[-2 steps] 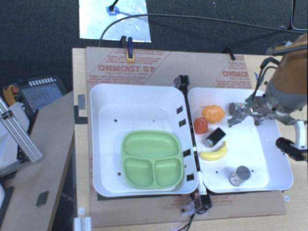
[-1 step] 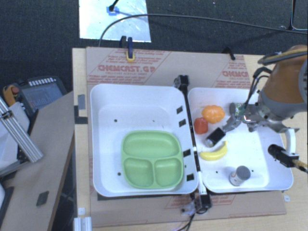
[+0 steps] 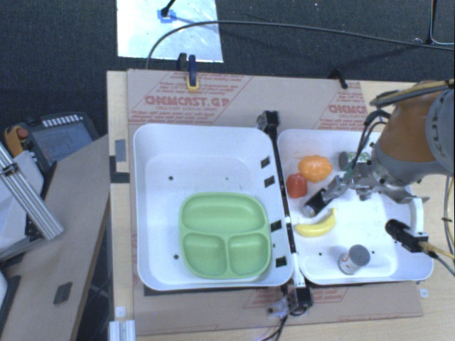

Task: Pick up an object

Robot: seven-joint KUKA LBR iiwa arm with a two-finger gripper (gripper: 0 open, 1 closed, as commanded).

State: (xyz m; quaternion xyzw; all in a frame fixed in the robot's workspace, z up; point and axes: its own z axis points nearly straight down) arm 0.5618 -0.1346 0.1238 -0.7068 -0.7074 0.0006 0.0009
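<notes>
Gripper [image 3: 318, 203] low in right bin [image 3: 370, 272], grip state unclear; banana [image 3: 317, 224] just below, tomato [image 3: 296, 185] beside.

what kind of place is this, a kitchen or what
Probably a robot lab bench, not a kitchen: an arm reaches over two white bins holding toy-like fruit such as a banana, with a handheld controller nearby.

Grey arm [image 3: 416, 158] with orange band, black cables, dark-tipped tool [image 3: 317, 203].
</notes>
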